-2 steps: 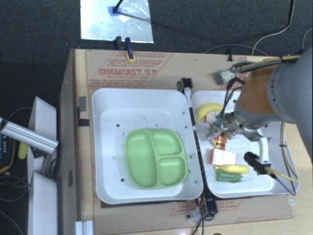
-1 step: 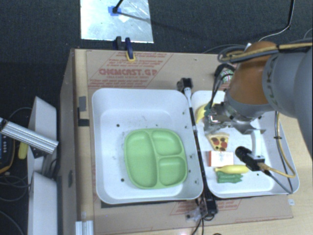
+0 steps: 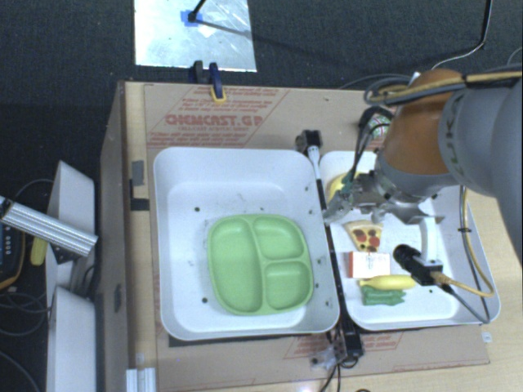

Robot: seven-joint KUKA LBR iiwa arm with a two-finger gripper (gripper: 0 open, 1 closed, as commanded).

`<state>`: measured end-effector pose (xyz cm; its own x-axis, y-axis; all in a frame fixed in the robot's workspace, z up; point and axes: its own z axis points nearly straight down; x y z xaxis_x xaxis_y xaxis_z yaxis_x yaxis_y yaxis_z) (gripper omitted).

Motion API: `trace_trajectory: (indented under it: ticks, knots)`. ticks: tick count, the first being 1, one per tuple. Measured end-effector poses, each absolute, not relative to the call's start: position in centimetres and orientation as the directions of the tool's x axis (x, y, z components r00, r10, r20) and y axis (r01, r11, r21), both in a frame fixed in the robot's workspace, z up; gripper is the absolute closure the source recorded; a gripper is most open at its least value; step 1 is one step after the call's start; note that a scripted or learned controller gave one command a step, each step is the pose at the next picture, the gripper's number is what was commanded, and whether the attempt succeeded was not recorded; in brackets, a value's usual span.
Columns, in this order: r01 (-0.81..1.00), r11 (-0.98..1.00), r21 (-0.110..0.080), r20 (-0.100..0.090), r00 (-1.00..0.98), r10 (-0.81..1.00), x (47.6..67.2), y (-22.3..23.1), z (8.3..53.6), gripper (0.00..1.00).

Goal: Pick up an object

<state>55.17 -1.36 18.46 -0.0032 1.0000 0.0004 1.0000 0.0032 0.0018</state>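
the arm reaches in from the right and hangs over the far part of the right bin (image 3: pixel 470 313), where the loose pieces lie, so its gripper (image 3: pixel 353 204) is low by the bin's left wall. whether it is spread or pressed together, i cannot tell. just near of it lie a pizza slice (image 3: pixel 365 236), a white card (image 3: pixel 369 264), a banana (image 3: pixel 387 282) and a green piece (image 3: pixel 382 297). the left bin (image 3: pixel 176 219) bears a green divided plate (image 3: pixel 260 264), well apart, likely as a drop place.
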Motion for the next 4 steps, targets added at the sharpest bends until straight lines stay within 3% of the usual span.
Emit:
trace_trajectory:
  ticks: [1, 2, 3, 4]
  knots:
    - [1.000, 0.001, 0.002, -0.001, -0.001, 1.000, 57.4, -5.5, 18.4, 0.00]
    - [1.000, 0.001, 0.002, -0.001, -0.001, 1.000, 57.7, -7.0, 18.5, 0.00]
    - [1.000, 0.000, -0.001, 0.000, 0.000, 1.000, 57.9, -9.0, 8.6, 0.00]
    - [1.000, 0.003, 0.005, -0.001, -0.003, 1.000, 58.1, -9.0, 9.9, 1.00]
